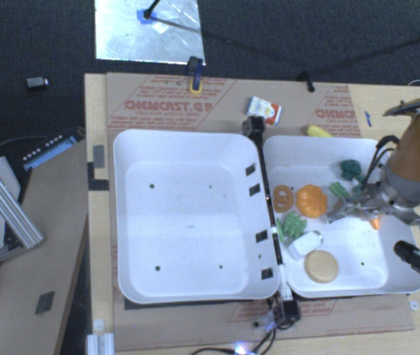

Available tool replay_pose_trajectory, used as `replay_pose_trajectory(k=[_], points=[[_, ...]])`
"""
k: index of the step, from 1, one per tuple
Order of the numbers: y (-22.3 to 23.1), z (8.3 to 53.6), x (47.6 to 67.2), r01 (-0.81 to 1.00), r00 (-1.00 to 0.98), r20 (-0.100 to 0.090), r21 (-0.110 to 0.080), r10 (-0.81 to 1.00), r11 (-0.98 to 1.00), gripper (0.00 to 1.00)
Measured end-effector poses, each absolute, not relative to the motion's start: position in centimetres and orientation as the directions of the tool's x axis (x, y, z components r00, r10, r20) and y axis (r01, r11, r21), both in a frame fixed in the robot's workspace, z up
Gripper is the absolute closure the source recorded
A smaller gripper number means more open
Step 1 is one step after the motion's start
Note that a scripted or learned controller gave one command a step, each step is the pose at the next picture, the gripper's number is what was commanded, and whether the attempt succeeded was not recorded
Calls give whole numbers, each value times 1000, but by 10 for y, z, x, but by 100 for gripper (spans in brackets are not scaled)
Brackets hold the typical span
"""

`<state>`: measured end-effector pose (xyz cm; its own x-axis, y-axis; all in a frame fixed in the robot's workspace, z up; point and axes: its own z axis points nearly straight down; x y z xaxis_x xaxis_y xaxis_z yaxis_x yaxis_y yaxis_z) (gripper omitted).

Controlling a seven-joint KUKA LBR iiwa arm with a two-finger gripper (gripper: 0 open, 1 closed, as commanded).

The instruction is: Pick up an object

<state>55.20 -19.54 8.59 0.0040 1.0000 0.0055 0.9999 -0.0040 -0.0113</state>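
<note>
The right bin (398,276) holds several small items. Among them are an orange ball (311,200), a brown ring-shaped piece (282,197), a green leafy piece (293,225), a white block (306,242) and a tan round bun (322,265). A dark green piece (350,169) and a light green piece (338,191) lie further back. My gripper (335,214) reaches in low from the right, its tip just right of the orange ball and below the light green piece. Nothing is visibly held.
The left bin (188,213) stands beside the right one, with a black hinge strip (265,213) between them. A small orange bit (375,224) lies under the wrist. Behind the bins lie a yellow item (317,132), a small carton (264,109) and a clamp (194,76).
</note>
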Motion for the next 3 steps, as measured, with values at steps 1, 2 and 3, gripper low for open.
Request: replay_pose_trajectory(k=[1,2,3], points=[[-157,86,631,1000,-10,-1,9,1000,10,0],[-103,88,653,1000,-4,-17,14,1000,4,0],[-81,193,672,1000,-8,-1,15,1000,8,0]])
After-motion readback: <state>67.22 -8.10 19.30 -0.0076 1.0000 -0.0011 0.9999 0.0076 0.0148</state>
